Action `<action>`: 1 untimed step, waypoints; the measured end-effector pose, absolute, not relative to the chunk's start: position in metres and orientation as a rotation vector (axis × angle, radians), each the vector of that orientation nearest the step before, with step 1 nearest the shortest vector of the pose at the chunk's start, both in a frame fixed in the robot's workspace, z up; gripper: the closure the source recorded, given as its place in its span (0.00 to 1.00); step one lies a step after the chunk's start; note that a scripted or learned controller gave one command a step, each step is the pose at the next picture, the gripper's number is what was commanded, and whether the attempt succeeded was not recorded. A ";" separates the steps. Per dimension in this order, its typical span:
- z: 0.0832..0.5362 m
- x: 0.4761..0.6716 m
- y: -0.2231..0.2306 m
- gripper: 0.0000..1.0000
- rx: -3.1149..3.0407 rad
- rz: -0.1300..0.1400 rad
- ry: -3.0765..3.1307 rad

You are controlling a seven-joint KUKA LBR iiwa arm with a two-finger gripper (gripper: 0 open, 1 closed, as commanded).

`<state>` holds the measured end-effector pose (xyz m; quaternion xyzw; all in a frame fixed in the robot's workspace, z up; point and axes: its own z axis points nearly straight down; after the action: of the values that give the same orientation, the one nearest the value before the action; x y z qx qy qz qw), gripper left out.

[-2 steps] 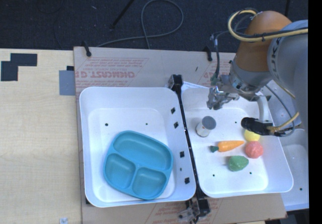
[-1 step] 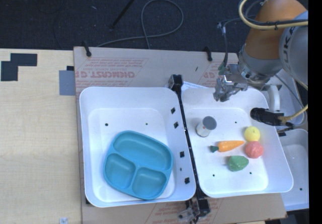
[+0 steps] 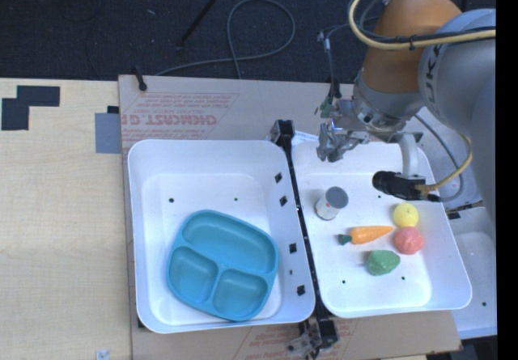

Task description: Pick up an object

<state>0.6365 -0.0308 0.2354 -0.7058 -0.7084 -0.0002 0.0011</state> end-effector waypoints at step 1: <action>0.236 0.617 0.018 1.00 -2.213 0.003 -2.223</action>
<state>0.6174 0.0183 0.2362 -0.7055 -0.7087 0.0009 0.0025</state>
